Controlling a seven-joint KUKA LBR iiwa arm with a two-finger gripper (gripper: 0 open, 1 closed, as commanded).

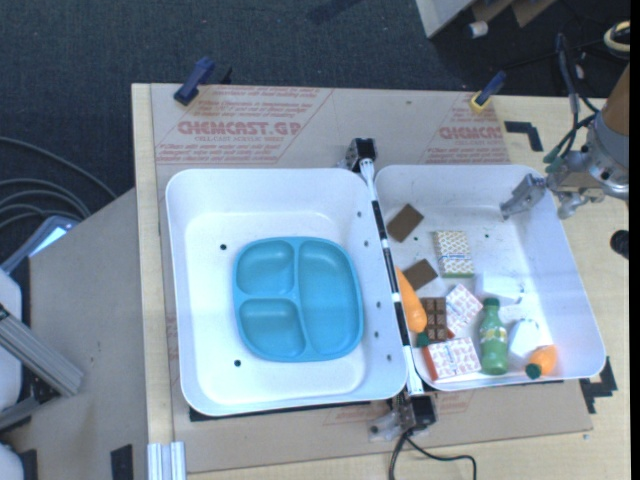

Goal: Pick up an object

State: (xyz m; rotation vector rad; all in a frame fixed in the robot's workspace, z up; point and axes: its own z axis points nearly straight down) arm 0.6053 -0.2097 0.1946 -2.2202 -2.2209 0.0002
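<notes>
We are watching the grey metal two-finger tool (524,196) hanging over the upper right corner of the right shallow white plastic bin (575,268), and we cannot tell how it is set from up here; nothing is showing in its grasp. We are judging this as the approach step, with no object picked yet. The candidates are lying well apart from the tool, crowded toward the bin's lower left: a green plastic bottle with a yellow cap (490,334), an orange carrot-shaped toy (411,304), a brown chocolate-bar block (435,315), a brown square tile (404,222) and a small patterned carton (455,252). Next, we reckon, the arm is needing to travel down and left, settle above one piece and descend cleanly. The left bin (190,268) is carrying a blue sectioned plastic tray (298,298). On the brown cardboard sheet covering the counter (250,123) we are reading red print, "CHEMCAST GP"; the finer lines are too small to read.
</notes>
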